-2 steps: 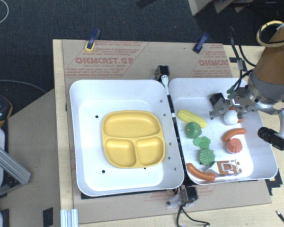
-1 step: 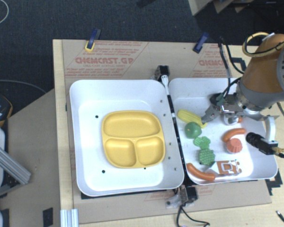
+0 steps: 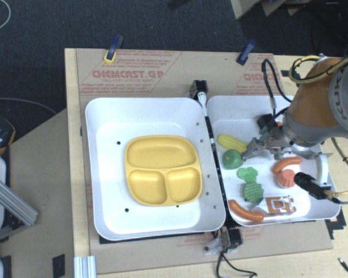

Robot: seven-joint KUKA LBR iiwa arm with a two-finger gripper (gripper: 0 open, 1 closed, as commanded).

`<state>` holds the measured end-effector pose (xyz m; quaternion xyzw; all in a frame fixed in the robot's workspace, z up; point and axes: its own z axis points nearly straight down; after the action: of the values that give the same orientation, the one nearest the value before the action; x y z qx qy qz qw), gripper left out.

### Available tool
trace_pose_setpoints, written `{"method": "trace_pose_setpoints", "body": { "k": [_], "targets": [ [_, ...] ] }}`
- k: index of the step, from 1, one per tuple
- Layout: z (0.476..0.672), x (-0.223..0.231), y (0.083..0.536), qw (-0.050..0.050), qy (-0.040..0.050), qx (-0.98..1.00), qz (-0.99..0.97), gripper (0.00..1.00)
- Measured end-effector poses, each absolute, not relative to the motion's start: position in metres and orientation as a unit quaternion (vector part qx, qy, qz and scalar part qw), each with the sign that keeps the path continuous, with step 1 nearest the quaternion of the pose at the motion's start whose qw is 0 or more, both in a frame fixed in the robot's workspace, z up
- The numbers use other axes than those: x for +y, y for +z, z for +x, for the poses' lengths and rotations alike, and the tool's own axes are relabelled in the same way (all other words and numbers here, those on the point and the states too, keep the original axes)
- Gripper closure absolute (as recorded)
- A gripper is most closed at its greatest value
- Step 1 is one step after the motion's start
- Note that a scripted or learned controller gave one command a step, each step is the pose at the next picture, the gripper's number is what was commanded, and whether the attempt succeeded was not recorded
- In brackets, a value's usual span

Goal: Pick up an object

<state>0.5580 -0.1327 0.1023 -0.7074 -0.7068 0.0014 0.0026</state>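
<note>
The right bin holds several small toys. A yellow corn-like piece lies near its left wall, with a green ball just below it. My gripper hangs low over the bin, immediately right of these two and pointing toward them. Nothing shows in its grasp. Below it lie a green leafy piece and a green knobbly piece. An orange-red sausage rests at the front edge. To the right, under the wrist, sit two orange-red pieces.
The left bin holds a yellow three-compartment tray. An orange-and-white flat toy lies at the right bin's front right. The arm's orange band covers the right bin's back right corner.
</note>
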Motion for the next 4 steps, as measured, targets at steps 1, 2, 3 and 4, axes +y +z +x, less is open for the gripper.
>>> {"method": "trace_pose_setpoints", "body": {
  "k": [1, 2, 3, 4],
  "targets": [
    [0.557, -0.132, 0.083, 0.003, 0.0013, -0.707, -0.707, 0.00],
    [0.558, -0.133, 0.095, 0.001, 0.0004, -0.706, -0.708, 1.00],
    [0.552, -0.135, 0.156, -0.003, -0.0012, -0.707, -0.708, 1.00],
    [0.551, -0.128, 0.202, -0.003, -0.0018, -0.708, -0.707, 1.00]
  ]
}}
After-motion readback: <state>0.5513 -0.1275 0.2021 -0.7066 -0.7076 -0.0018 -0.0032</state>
